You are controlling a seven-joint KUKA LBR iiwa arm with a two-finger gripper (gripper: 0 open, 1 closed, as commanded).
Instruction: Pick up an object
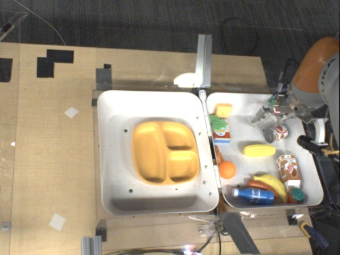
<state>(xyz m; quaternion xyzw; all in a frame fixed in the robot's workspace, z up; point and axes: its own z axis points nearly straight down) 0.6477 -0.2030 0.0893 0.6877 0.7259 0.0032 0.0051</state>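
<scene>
Arm (319,73) cut off at right edge; claw (272,122) finger state too small to tell.

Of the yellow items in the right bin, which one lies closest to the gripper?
The yellow oblong block mid-bin, just below the gripper. The yellow cube sits across at the bin's upper left corner, and the banana lies near the bottom edge.

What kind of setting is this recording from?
Likely a robotics lab bin-picking bench: two white bins on a wooden benchtop, toy food like a banana, and a yellow divided tray.
</scene>
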